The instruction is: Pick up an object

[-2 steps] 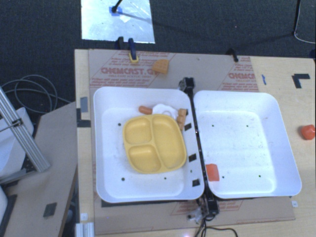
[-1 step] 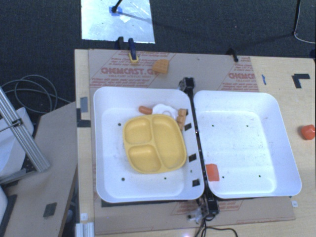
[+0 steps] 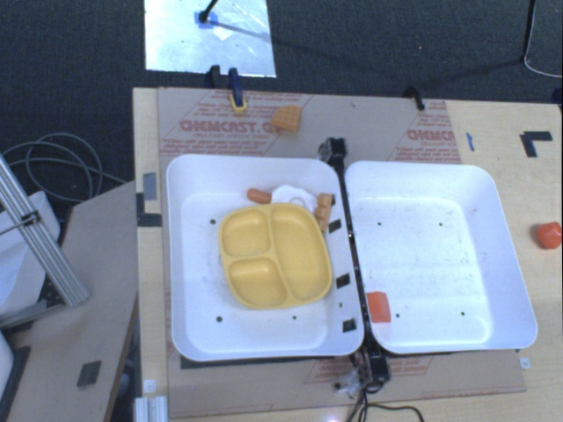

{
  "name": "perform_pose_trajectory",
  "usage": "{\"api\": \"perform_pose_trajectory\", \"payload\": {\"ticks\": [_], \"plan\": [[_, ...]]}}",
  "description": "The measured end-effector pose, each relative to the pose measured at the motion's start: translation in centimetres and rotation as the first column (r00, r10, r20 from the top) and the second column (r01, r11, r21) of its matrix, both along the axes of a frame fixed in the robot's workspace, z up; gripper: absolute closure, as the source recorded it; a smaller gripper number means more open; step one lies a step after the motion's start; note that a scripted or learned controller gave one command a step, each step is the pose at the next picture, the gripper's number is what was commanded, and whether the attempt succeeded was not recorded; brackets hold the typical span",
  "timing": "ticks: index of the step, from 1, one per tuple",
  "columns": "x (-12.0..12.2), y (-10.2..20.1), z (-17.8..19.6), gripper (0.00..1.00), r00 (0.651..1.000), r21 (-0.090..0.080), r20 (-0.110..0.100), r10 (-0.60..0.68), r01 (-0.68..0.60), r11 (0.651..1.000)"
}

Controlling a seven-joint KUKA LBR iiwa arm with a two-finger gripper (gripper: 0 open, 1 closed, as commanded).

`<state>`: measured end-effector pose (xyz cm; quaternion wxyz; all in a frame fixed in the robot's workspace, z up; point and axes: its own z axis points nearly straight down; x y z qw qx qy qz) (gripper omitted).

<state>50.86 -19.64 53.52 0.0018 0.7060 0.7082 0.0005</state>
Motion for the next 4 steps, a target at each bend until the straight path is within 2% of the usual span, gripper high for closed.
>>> {"api": "perform_pose_trajectory", "payload": {"ticks": [4], "plan": [[0.0,0.0,0.0,0.0,1.0,0.0,0.0,0.0,0.0,1.0]]}}
